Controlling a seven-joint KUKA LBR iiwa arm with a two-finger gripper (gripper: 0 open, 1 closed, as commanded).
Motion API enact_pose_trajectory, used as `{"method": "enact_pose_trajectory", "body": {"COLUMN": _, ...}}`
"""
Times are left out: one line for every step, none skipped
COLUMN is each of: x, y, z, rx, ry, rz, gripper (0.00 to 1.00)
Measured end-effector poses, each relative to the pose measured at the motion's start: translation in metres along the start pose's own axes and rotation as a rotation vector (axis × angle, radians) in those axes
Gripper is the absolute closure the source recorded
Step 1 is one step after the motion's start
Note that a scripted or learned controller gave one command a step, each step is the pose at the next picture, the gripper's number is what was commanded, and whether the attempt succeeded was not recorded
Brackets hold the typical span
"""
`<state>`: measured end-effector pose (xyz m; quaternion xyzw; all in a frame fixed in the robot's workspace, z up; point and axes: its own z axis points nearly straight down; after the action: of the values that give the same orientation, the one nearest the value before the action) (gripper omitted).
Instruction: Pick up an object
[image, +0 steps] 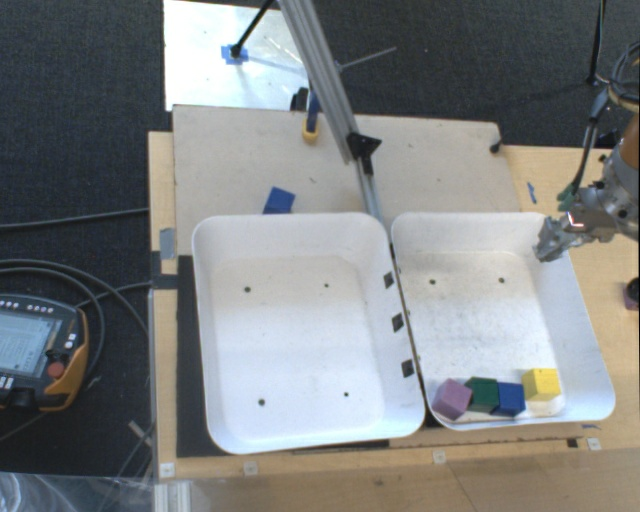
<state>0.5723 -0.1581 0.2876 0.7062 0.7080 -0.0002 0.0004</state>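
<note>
Gripper (552, 243) above right bin's (580, 330) far rim, dark carpet (80, 120) around bench (330, 165).

Nothing here can actually be read. The grey-and-orange handheld control pendant (35, 350) at the left edge has a lit screen, but whatever it displays is far too small and blurry to make out.

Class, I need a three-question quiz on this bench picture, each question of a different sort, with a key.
1. True or false: the blocks lie in the left bin.
2. Which block is nearest the right bin's right wall: A purple, B green, C yellow?
3. Fill in: the gripper hovers over the right bin's ___ right corner.

Key: 1 false; 2 C; 3 far.
</note>
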Motion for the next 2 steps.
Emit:
{"method": "enact_pose_trajectory", "body": {"x": 0.01, "y": 0.008, "z": 0.011, "rx": -0.002, "ry": 0.0, "rz": -0.004, "gripper": 1.0}}
{"method": "enact_pose_trajectory", "body": {"x": 0.054, "y": -0.022, "z": 0.053, "rx": 0.004, "ry": 0.004, "rz": -0.005, "gripper": 1.0}}
